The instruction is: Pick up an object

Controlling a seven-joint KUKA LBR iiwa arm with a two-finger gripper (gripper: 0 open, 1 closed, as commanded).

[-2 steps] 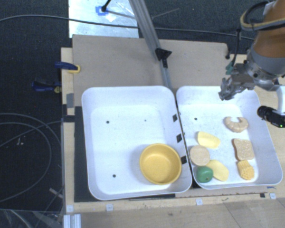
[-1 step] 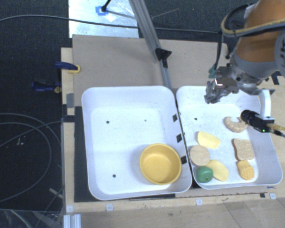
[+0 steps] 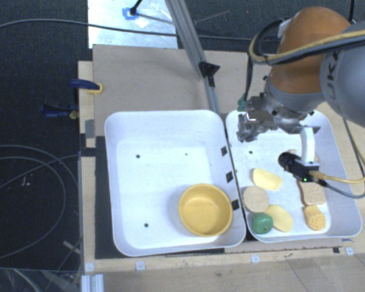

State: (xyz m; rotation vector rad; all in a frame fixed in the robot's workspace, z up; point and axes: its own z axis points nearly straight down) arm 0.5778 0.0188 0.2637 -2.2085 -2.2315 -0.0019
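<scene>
grey gripper (image 3: 250, 126) above right bin (image 3: 337, 140)

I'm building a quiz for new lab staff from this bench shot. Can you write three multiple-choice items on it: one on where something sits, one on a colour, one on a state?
1. Where is the yellow bowl?
A. Left bin, near corner by the divide
B. Right bin, far corner
C. On the bench outside both bins

2. What colour is the small rounded item at the right bin's near left corner?
A. Red
B. Green
C. Blue

3. How does the bowl stand?
A. Upside down
B. On its side
C. Upright, opening up

Key: 1 A, it rests in the left bin beside the right bin. 2 B, it is plainly green. 3 C, its hollow inside faces the camera.
</scene>
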